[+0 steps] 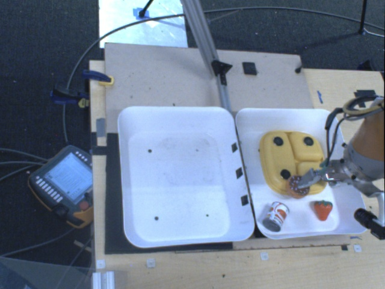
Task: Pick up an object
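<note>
My gripper (302,181) sits low in the right bin (249,161), at the near edge of the yellow tray (292,152), touching a small dark-red piece (297,186). Whether anything is clamped, I cannot tell. I'd center over that piece before lifting, clear of the strawberry (323,209) and can (276,215) nearby.

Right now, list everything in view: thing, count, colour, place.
Bins: two, white, side by side on the bench.
Toy tray: one, yellow with black dots, right bin.
Can: one, white and red, lying near the right bin's front edge.
Strawberry: one, red, right bin, front right.
Teach pendant: one, grey and orange, left of the bench.
Clamps: two, blue and yellow, bench's left edge.
Gripper: one, grey, over the yellow tray's front edge, by a small reddish object.
</note>
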Controlling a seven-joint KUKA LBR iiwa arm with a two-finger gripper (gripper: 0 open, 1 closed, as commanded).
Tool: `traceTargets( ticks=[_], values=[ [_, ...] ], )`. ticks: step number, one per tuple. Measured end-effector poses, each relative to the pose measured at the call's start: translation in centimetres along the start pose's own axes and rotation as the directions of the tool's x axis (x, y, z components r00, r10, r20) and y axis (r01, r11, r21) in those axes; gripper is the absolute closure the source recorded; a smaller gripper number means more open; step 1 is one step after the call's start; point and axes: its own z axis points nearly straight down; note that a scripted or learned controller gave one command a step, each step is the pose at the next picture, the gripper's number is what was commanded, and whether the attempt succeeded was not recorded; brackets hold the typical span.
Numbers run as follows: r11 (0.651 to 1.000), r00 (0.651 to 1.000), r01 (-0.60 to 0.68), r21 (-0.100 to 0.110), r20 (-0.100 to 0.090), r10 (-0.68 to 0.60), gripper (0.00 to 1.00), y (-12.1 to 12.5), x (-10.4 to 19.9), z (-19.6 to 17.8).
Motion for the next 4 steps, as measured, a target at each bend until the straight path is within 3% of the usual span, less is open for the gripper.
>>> traceTargets(
  ticks=[1,2,4],
  values=[
    [1.000,1.000,0.001,-0.004,-0.002,-0.001,1.00,0.2,0.0,-1.2],
    [1.000,1.000,0.001,0.008,-0.002,-0.001,1.00,0.4,0.0,-5.5],
    [1.000,1.000,0.003,0.005,-0.001,-0.003,1.00,1.5,-0.6,-16.6]
  ],
)
